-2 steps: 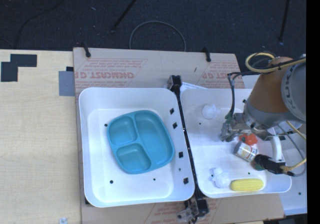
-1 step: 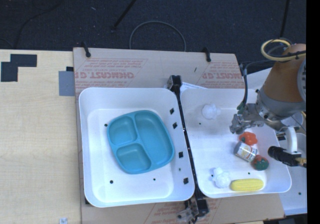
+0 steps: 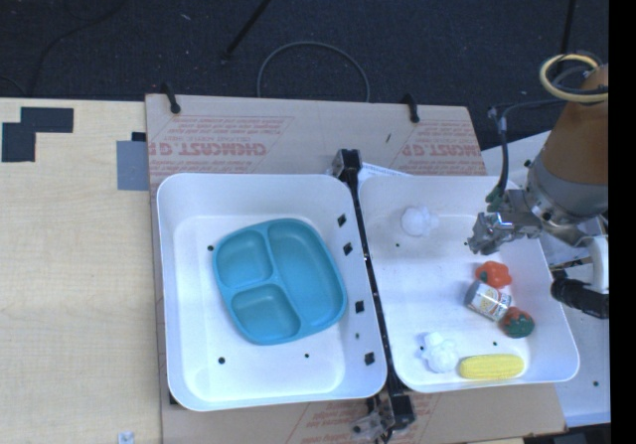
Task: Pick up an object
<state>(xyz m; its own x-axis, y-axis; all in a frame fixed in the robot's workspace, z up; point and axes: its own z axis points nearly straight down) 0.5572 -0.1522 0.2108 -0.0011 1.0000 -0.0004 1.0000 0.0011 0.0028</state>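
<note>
**Gripper poised over the right bin, nothing held**

The gripper [image 3: 487, 233] hangs low at the right bin's [image 3: 452, 377] far right side. Its dark metal fingers are too small and cluttered to tell whether they stand wide or narrow, and nothing shows between them. Just below it lies an orange toy [image 3: 494, 274], touching a small can [image 3: 487, 301] that rests on its side. Beside the can sits a green and red piece [image 3: 517, 323]. Nearer the front rim lie a yellow corn cob [image 3: 490, 367] and a lumpy white toy [image 3: 436, 353]. A white ball [image 3: 416, 222] sits apart toward the back.

The orange toy is the nearest candidate. It looks like light, hollow plastic, stiff but smooth, so it may slip or skitter when pinched. A grip across its narrow middle seems safest, though the can against it leaves little room for one finger. The can itself is likely to roll.

The left bin [image 3: 189, 223] holds a blue divided plate [image 3: 278, 278].
</note>
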